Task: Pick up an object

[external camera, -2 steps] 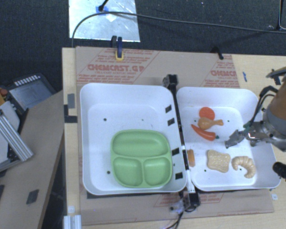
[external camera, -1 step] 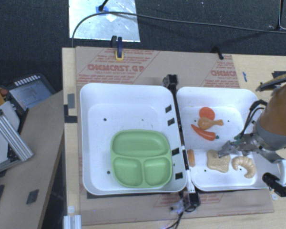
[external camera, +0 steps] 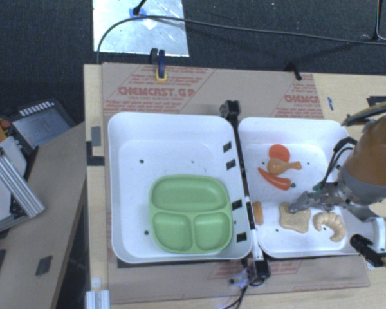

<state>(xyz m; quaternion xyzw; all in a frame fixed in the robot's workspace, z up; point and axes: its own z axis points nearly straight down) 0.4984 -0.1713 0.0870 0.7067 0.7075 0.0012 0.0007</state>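
— Bins first. How many do you see?

— Two white bins, side by side. The left bin (external camera: 125,172) has one green plate (external camera: 190,212) in it. The plate has three parts.

— And the right bin (external camera: 309,131)?

— It has six small food toys. One red tomato (external camera: 279,152) is at the top. One chicken leg (external camera: 284,167) is just under it, touching it. One red pepper (external camera: 275,179) lies just under the leg. One little orange stick (external camera: 258,212) lies by the left wall. One piece of toast (external camera: 294,219) and one croissant (external camera: 330,224) lie near the front, side by side.

— Where is the arm?

— One arm (external camera: 373,166) comes in from the right. Its gripper (external camera: 302,203) is low over the right bin.

— Which toy is it near?

— The toast. The gripper tip sits right at the top edge of the toast. The croissant is just to the right of the tip. The tomato, leg and pepper are farther up.

— Is it holding anything?

— I see nothing between its fingers. I cannot tell if they are apart or together.
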